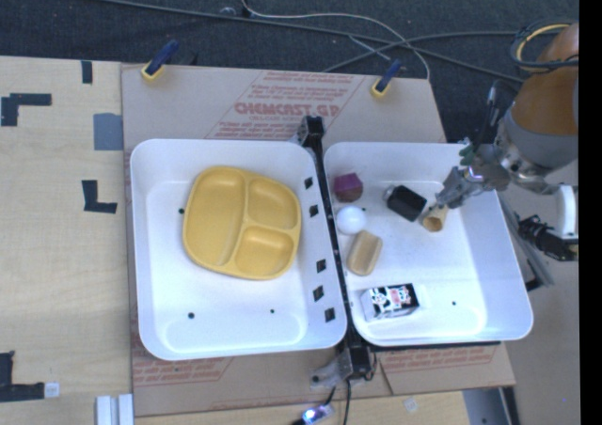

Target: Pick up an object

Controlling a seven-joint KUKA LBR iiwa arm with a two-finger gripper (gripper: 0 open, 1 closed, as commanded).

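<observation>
Camera view: cardboard (282, 103) reads "CHEMCAST GP" in red; hand (450, 196), state unclear, hovers above right bin (489, 310).

Bare floor right of milk carton (390, 300)

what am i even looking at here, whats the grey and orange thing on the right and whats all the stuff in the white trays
One camera looks down at a slant on a bench. The grey and orange thing is a robot arm reaching in from the right. At its end is a gripper, a two-finger claw for picking things up. It sits low over the right tray, right by a small tan piece; I can't tell whether it holds it. That tray also has a black block, a purple cube, a white ball, a tan bread-like lump and a black-and-white carton. The left tray holds a yellow divided plate.
</observation>
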